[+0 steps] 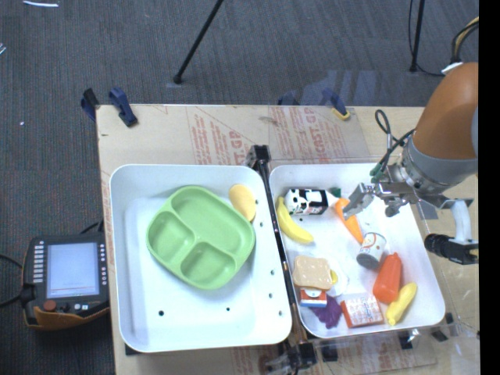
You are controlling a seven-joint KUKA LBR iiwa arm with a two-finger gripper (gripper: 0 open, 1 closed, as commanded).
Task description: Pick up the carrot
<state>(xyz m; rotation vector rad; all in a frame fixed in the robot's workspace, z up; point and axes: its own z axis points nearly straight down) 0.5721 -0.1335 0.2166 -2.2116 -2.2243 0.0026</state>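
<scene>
Orange carrot (pixel 351 220) lies slanted in the upper part of the right bin (pixel 434 283), just right of a black-and-white cow toy (pixel 305 201), as the grey arm (pixel 447 135) with its orange band reaches in from the right. Its gripper (pixel 366 197) hangs directly over the carrot's upper end — the fingers stand a little apart and nothing sits between them, though whether a fingertip touches the carrot cannot be told from this angle.

Other play food crowds the same bin: a banana (pixel 294 223) along the left wall, a sandwich (pixel 313 272) below it, a small tin can (pixel 371 249) on its side just beneath the carrot, an orange-red bottle (pixel 388 277) and a yellow corn cob (pixel 401 302) near the lower right corner, and a small printed box (pixel 361 311) by the front wall.

The left bin (pixel 125 287) holds a green divided plate (pixel 201 236) with a yellow lemon-like piece (pixel 243 201) touching its upper right rim. Both bins sit on a cardboard-covered worktop (pixel 203 131) — a handheld control pendant (pixel 66 278) rests on the carpet to the left.
</scene>
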